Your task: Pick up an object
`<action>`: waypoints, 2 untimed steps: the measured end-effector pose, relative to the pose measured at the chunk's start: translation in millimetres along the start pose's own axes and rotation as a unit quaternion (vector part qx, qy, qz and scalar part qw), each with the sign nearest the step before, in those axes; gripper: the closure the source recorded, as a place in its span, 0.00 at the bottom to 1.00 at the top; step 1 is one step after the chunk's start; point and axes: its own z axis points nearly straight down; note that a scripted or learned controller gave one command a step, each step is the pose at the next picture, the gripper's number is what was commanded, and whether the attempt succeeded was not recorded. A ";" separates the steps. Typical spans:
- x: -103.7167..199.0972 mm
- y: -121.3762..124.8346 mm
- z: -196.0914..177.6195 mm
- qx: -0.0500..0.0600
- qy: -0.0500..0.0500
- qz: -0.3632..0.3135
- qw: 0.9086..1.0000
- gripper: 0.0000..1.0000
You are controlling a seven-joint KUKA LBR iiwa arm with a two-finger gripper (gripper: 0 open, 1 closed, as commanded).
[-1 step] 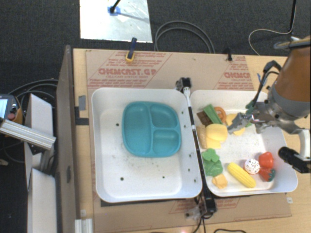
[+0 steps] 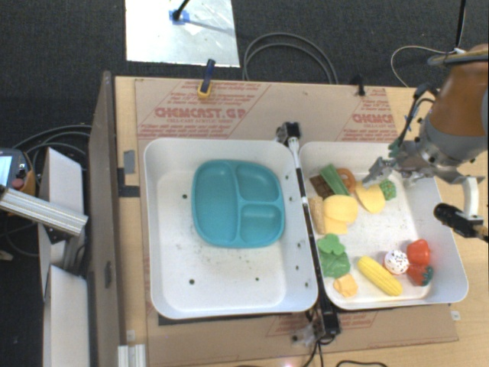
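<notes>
1. Near right bin [image 2: 451, 285]: corn cob [image 2: 380, 275] lies free; likely light, hard, slick plastic; take it across its middle.
2. Farther: hand [image 2: 380, 173] low over a yellow piece [image 2: 371, 199]; its state I cannot tell.

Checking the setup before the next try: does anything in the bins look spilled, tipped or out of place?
Nothing stands out. The teal plate lies flat in the left bin. The toy food, including the corn and tomato, sits loosely piled inside the right bin, none over the rim. The gripper hovers at that pile.
</notes>
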 end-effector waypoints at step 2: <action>-11.2 22.9 87.1 -0.003 0.000 -0.001 1.000 1.00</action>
